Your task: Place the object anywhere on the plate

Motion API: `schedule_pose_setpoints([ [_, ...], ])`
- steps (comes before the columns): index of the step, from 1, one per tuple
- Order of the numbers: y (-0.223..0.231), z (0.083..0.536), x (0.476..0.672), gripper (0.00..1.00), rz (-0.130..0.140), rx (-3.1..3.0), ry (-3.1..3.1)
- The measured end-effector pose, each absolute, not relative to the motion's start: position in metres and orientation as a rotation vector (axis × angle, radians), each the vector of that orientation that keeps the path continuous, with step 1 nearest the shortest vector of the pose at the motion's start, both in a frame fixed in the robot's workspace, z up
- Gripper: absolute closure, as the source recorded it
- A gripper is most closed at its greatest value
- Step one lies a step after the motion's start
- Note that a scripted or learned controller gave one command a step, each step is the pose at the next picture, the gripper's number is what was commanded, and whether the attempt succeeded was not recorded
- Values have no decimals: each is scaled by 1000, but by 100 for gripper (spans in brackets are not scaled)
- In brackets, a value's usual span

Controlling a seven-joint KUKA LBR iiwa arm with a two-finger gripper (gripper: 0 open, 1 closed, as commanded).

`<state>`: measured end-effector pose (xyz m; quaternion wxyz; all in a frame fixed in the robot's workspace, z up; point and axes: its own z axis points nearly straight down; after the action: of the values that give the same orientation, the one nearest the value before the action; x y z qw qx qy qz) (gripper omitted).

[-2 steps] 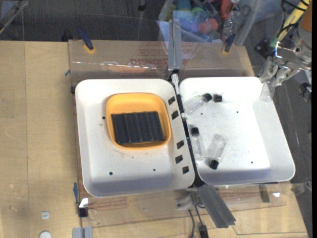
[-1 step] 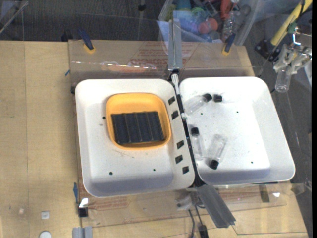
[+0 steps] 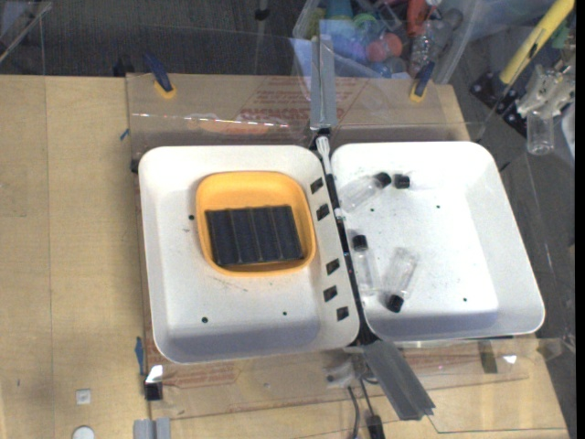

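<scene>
An orange plate [image 3: 212, 193] with rounded corners sits in the left white bin [image 3: 174, 300], a little toward the back. A dark ridged rectangular object [image 3: 254, 234] lies flat on the plate and covers most of its floor. In the right white bin [image 3: 475, 245] lie several small clear vials with black caps: one near the back [image 3: 362, 193], one by the divider [image 3: 362, 256] and one toward the front [image 3: 399, 277]. A loose black cap [image 3: 400, 181] rests near the back vial.
A row of black tabs [image 3: 327, 236] runs along the divider between the bins. A clear tub of colourful toys [image 3: 393, 16] stands behind the bench. Blue clamps [image 3: 163, 82] [image 3: 421, 80] hold the back panel. Bare wooden bench lies to the left.
</scene>
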<state>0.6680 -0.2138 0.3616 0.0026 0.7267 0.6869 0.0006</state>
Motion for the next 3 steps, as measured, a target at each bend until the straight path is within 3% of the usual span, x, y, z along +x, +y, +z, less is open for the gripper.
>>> schedule_pose_setpoints([
  [1,-218,412,668,100,2,2138,2295],
  [3,-222,436,668,100,2,1401,2807],
])
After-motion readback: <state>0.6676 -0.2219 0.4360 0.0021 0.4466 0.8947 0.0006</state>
